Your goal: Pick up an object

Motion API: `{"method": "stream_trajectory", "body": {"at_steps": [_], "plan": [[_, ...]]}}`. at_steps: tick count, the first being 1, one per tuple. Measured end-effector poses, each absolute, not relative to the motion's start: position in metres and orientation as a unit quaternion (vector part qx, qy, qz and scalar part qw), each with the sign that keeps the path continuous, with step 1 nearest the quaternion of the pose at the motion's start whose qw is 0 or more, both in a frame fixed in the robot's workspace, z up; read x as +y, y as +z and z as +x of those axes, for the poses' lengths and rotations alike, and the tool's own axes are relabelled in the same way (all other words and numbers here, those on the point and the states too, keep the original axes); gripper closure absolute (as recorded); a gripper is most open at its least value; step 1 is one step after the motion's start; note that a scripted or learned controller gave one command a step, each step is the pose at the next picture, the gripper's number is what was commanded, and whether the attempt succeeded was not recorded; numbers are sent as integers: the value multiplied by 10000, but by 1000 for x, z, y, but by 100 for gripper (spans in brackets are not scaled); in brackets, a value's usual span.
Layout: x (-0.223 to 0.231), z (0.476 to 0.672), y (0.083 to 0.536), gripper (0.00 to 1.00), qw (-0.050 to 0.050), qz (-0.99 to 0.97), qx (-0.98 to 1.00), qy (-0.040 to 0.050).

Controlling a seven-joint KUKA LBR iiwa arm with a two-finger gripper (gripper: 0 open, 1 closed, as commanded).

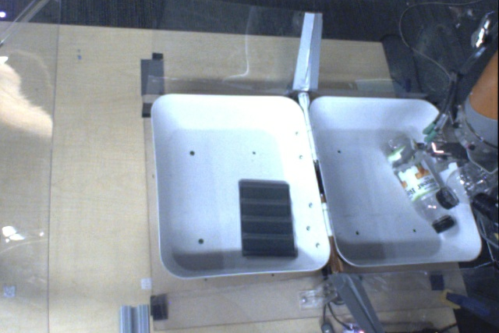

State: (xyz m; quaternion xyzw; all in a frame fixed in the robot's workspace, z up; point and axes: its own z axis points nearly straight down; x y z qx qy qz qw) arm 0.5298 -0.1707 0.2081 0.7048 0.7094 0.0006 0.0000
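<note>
A clear plastic bottle (414, 177) with a white, green and orange label lies on its side in the right bin (355, 168), towards that bin's right side. My gripper (439, 146) hangs just above the bottle's upper right end, close to it or touching it; I cannot tell which. The grey arm with its orange band (482, 93) comes in from the right edge. A small black piece (443, 224) lies near the right bin's front right corner. A black ribbed rectangular block (267, 218) lies flat in the left bin (203, 136), near its front wall.
The two white bins stand side by side on the wooden bench, meeting at a narrow gap (316, 175). A metal strip (307, 51) stands behind that gap. Cables (437, 35) loop at the back right.
</note>
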Motion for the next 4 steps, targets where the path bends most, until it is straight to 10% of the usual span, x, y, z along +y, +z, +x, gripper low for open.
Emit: {"method": "stream_trajectory", "body": {"at_steps": [1, 2, 3, 4], "plan": [[-196, 557, 100, 0, 9, 6678, 7444, 8], [-204, 582, 89, 0, 44, 6502, 7598, 32], [-202, 585, 102, 100, 80, 6494, 7604, 59], [-100, 646, 185, 100, 26, 6117, 7911, 25]]}}
